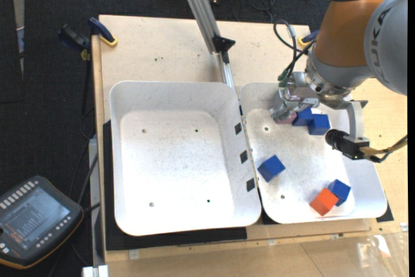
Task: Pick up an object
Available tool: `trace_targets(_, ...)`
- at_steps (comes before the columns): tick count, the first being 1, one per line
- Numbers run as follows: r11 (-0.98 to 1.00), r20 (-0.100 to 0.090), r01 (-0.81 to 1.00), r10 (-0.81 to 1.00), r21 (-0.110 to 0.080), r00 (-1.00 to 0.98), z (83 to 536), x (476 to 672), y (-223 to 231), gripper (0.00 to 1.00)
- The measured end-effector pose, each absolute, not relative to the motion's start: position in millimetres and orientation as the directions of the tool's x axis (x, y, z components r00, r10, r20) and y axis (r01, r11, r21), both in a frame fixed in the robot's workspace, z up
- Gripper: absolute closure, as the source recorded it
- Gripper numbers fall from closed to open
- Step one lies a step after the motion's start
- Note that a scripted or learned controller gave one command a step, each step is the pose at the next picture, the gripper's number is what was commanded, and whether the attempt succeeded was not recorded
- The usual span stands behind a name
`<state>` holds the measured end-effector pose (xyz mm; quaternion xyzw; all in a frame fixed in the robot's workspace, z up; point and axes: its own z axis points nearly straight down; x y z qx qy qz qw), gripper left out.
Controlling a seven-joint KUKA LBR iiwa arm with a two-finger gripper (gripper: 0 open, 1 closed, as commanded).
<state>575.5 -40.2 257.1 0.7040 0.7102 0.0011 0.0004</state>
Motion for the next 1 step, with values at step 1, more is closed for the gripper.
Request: trace_targets(1,0.008,0.000,1.000,1.000,0.001,-0.008,253.0,585.9,5.2,1.00)
